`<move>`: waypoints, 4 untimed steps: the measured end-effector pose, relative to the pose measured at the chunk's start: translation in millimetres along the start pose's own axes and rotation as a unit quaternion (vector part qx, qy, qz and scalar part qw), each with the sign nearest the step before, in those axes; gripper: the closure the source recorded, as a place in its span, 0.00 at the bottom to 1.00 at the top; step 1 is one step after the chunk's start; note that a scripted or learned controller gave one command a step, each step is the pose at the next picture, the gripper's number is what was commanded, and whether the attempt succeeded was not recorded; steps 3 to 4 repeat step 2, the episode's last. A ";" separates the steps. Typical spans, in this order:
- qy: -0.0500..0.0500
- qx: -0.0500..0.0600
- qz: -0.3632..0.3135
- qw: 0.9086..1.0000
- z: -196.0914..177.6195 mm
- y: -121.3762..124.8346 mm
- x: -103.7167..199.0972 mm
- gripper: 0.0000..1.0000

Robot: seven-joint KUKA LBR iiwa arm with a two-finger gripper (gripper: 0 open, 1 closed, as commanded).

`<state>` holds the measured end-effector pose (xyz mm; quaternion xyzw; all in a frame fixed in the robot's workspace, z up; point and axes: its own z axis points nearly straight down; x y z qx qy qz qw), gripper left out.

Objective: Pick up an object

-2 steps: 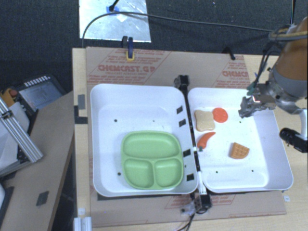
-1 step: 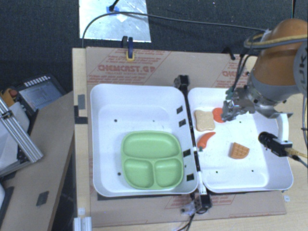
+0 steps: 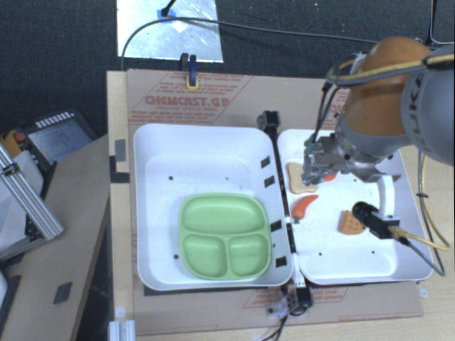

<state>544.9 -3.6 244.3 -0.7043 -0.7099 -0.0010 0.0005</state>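
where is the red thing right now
In the camera view, the red piece lies in the right-hand bin near its left wall, below the beige slice and left of the brown waffle piece.

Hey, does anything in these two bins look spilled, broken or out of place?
Nothing stands out. The green plate lies flat in the left bin; the bread slice, red piece and brown cracker lie inside the right bin.
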 end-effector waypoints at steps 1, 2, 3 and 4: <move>0.000 0.000 -0.001 1.000 -3.5 0.4 54.1 1.00; 0.000 0.001 0.000 1.000 16.5 -6.9 102.0 1.00; 0.000 0.001 0.000 1.000 16.5 -6.9 102.0 1.00; 0.000 0.001 0.000 1.000 16.5 -6.9 102.0 1.00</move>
